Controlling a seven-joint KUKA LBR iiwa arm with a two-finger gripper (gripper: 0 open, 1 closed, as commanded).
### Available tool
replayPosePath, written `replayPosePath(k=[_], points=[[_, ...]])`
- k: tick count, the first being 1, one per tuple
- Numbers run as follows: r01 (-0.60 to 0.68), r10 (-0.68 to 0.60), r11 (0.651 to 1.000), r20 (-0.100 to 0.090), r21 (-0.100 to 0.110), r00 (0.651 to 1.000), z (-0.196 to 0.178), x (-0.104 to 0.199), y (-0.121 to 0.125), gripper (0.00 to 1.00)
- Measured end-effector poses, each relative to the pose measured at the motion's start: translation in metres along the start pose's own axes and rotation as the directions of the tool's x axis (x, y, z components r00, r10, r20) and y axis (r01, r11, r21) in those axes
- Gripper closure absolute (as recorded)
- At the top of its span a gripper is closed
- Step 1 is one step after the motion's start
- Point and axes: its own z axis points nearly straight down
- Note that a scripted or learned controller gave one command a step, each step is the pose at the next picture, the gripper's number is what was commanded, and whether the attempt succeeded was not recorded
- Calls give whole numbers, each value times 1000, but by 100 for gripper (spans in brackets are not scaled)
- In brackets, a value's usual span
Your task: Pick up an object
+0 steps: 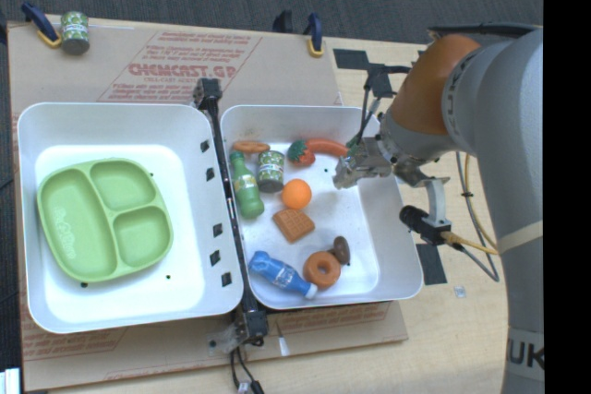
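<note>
The gripper (354, 169) is hovering over the right bin (392, 277), beside the carrot (323, 146); finger state cannot be determined.

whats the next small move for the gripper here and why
Probably shift left and lower: the gripper hangs at the right bin's right side, holding nothing visible, with the carrot just beside it and the orange farther left.

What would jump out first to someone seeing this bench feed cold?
Probably the big grey arm with its orange band, reaching in from the right, its gripper over the right bin near that bin's right wall. Next, the cluster of toy food in that bin: an orange ball, a donut, a blue bottle. Then the green divided plate alone in the left bin.
</note>
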Motion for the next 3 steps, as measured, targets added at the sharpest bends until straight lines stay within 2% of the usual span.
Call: replayPosePath(k=[1, 2, 3], points=[[-13, 13, 1000, -3, -5, 1000, -104, 7, -66, 100], [-12, 12, 1000, -2, -7, 1000, -168, 1, -112, 100], [-10, 10, 1000, -3, -2, 1000, -123, 2, -113, 100]])
